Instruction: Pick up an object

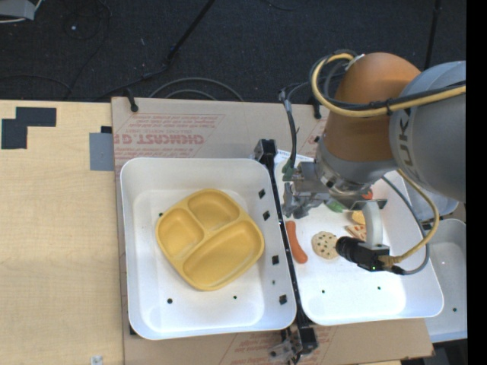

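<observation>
Carrot (297, 243) lying in right bin (396, 299) near its left wall, cookie (325, 244) just beside it, gripper (303, 201) low over the bin above the carrot, fingers' state impossible to tell, yellow divided plate (210, 238) in left bin (144, 287).

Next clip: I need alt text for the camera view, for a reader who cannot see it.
The arm's end effector hangs low over the right bin, near a small orange sausage-shaped toy and a speckled cookie-like piece. A yellow divided plate lies in the left bin.
</observation>
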`<state>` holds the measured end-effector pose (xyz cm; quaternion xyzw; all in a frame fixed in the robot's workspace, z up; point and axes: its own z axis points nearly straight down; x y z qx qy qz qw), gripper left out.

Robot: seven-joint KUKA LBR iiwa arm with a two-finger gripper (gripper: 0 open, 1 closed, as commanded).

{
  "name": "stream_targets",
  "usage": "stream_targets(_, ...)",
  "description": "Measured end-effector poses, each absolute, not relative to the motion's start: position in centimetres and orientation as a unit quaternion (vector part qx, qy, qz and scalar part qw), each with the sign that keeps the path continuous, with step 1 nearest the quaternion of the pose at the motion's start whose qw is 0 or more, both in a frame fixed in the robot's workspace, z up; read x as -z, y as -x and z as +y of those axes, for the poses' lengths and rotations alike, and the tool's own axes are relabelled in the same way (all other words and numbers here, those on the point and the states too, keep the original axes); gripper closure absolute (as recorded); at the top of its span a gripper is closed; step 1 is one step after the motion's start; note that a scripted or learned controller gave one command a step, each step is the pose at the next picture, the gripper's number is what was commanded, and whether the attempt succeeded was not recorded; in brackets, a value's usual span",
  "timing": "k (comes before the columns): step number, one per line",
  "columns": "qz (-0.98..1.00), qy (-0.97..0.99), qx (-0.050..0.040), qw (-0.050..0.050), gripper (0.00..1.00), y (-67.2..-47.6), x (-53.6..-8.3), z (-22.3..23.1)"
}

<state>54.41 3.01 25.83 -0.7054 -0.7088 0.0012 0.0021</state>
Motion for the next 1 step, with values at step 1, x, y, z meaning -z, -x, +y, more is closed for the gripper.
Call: stream_targets(1,-0.709,0.705,-0.0010,0.002,1.00,-53.88,-25.80,8.27)
